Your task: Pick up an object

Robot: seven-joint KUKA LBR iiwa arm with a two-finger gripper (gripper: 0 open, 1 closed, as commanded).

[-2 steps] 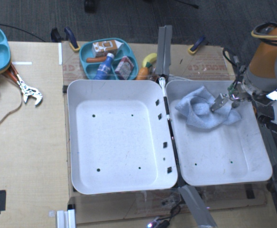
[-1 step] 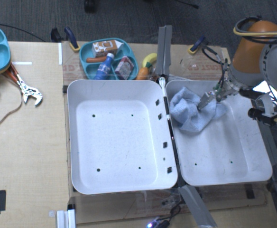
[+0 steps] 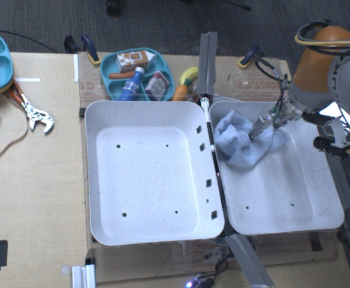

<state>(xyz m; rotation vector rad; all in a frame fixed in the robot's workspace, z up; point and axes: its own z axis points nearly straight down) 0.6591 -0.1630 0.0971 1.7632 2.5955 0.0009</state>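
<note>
A crumpled light-blue cloth [image 3: 238,141] lies in the upper left part of the right white bin [image 3: 283,225]. The arm reaches in from the upper right, and its gripper [image 3: 260,128] is down at the cloth's right side, touching or just above the folds. The cloth rests on the bin floor and does not look lifted.
The left white bin [image 3: 97,179] sits beside the right one, with a grey divider post [image 3: 208,59] at the back between them. Behind the bins stand a teal tray [image 3: 110,71] of small items and a banana [image 3: 189,75]. A wrench [image 3: 37,119] lies on the bench at left.
</note>
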